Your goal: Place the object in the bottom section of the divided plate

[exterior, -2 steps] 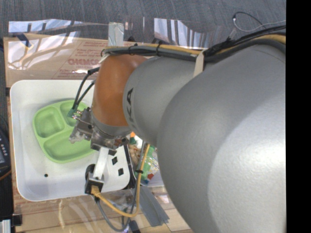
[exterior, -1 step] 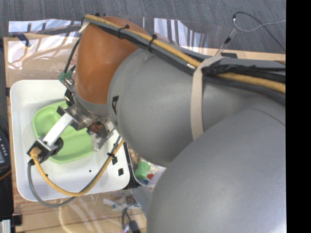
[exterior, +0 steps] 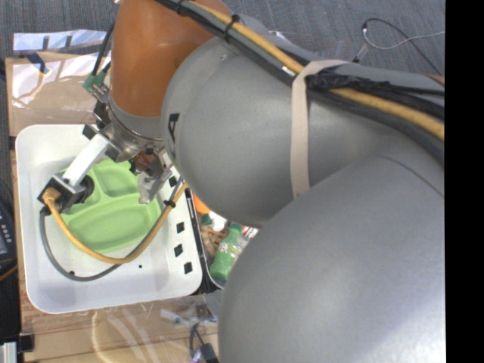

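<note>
Green divided plate (exterior: 113, 221) — lying flat in left white bin (exterior: 45, 278), partly hidden by arm

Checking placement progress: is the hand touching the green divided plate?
Cannot tell. In the camera view the hand overlaps the green divided plate from above, hiding any contact or gap.

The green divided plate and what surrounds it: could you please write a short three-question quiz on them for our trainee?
1. True or false: the green divided plate lies in the left white bin.
2. What colour is the hose looping over the plate? A red, B yellow, C blue.
3. What colour is the band above the arm's wrist?

Key: 1 true; 2 B; 3 orange.
</note>
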